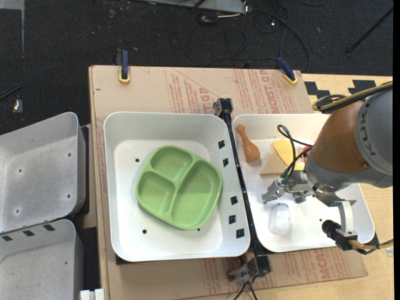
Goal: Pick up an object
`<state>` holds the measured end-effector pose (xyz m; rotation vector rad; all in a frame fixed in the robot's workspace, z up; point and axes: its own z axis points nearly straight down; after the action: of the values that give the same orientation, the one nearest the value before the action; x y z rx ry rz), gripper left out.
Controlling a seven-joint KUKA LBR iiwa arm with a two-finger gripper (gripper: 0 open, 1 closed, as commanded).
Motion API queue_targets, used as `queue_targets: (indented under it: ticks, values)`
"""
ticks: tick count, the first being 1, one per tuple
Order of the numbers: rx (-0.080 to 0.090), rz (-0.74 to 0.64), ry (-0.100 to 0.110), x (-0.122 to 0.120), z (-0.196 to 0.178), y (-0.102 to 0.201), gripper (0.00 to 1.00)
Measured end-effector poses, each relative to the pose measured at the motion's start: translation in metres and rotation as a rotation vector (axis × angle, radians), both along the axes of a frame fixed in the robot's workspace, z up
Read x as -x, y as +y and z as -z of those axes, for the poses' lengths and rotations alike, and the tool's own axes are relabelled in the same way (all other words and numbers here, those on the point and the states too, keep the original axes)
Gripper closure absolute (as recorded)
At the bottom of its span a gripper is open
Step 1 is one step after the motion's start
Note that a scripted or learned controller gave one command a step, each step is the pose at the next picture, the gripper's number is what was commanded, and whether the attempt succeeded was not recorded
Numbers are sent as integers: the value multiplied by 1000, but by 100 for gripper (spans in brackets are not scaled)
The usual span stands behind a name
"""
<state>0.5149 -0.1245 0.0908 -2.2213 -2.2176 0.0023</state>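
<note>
The gripper (275, 194) was positioned in the right bin (362, 227), directly above a translucent white object (279, 219) near the bin's front edge. Its jaw state could not be determined.
</note>
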Motion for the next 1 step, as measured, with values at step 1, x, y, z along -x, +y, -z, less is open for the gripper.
queue_targets:
  ticks: [1]
  values:
    - [0, 2, -2, -1, -11, 0, 100]
